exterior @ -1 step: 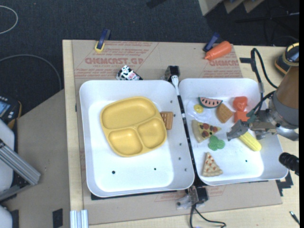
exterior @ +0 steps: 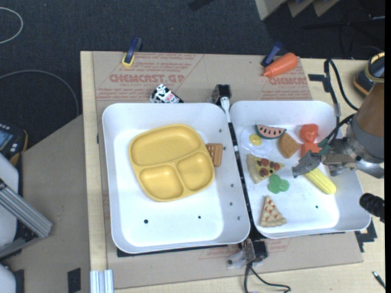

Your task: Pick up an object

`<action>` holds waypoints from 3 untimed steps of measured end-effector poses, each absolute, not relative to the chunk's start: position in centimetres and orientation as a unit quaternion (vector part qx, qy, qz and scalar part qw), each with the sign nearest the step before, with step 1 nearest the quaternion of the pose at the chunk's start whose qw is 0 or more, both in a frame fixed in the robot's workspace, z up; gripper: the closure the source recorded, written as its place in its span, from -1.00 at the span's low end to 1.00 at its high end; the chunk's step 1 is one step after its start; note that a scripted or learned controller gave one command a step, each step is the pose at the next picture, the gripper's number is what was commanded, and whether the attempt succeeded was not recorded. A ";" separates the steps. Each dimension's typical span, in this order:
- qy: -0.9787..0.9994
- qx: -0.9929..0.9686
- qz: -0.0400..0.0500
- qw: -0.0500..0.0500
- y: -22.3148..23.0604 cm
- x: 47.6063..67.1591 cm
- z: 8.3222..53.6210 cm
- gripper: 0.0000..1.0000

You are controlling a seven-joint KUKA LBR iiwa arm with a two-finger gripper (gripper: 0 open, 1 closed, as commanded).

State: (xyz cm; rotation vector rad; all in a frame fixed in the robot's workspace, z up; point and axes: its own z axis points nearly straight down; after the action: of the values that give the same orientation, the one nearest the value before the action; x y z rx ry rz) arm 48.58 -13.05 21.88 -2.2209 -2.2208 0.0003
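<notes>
The end effector [exterior: 307, 164] hangs low over the right bin [exterior: 317, 215], at about three o'clock from the frame's centre, its dark tip just beside the yellow corn cob [exterior: 322, 181]; whether it is released or clenched I cannot tell; nothing shows grasped. At its nine o'clock lie a pizza slice [exterior: 261, 167] and green piece [exterior: 278, 184]; the left bin [exterior: 122, 224] bears a yellow divided plate [exterior: 171, 162].
</notes>
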 end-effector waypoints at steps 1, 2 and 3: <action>-0.707 -0.708 0.001 0.003 -13.4 47.7 17.2 -1.00; -0.707 -0.707 0.001 0.003 -12.9 47.5 12.8 -1.00; -0.707 -0.708 0.001 0.002 -12.8 47.4 8.2 -1.00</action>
State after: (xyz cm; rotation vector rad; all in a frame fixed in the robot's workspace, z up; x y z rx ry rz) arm 47.45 -12.82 8.24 -2.2208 -2.2171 0.0020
